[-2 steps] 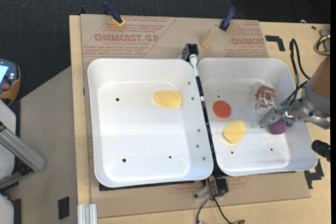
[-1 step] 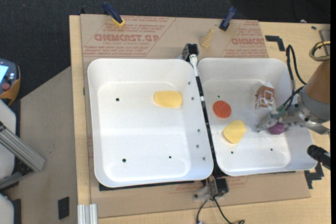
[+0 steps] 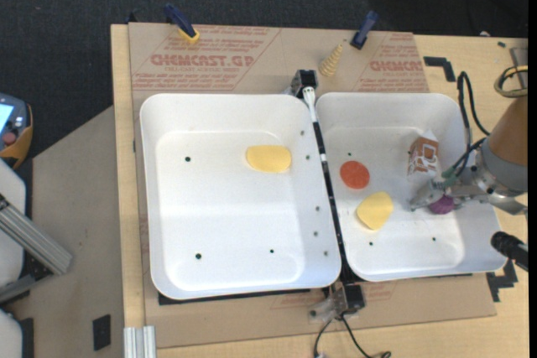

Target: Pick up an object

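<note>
In the right bin (image 3: pixel 394 264) lie a red disc (image 3: pixel 355 174), a pale yellow lump (image 3: pixel 374 210), a small brown-and-white packet (image 3: pixel 423 155) and a little purple piece (image 3: pixel 440 204). The left bin (image 3: pixel 168 205) holds one yellow oval (image 3: pixel 268 158). My gripper (image 3: pixel 434 195) is low at the right bin's right side, just below the packet. It sits right against the purple piece, which shows partly beneath it. Whether the purple piece is gripped cannot be made out.
The two bins meet at a black-hinged divider (image 3: pixel 323 172) in the middle. Blue clamps (image 3: pixel 182 23) (image 3: pixel 364 29) hold the cardboard base at the back. A black cable (image 3: pixel 466 105) runs along the right bin's far right rim by the arm (image 3: pixel 510 148).
</note>
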Controlling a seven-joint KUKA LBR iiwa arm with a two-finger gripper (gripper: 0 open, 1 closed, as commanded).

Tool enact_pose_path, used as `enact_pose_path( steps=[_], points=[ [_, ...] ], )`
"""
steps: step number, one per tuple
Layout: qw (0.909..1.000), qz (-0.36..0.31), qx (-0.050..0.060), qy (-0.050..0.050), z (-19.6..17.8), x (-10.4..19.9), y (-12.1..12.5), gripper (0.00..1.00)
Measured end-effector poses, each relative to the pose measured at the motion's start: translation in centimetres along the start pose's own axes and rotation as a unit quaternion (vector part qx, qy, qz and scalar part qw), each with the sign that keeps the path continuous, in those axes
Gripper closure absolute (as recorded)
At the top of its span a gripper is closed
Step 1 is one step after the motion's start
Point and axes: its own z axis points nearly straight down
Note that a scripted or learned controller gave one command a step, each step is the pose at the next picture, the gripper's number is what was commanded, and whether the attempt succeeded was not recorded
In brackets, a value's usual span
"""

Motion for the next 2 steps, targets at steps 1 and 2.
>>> enact_pose_path(
  steps=[1,2],
  points=[
    [1.0,0.0,0.0,0.0,0.0,0.0,0.0,0.0],
    [1.0,0.0,0.0,0.0,0.0,0.0,0.0,0.0]
  ],
)
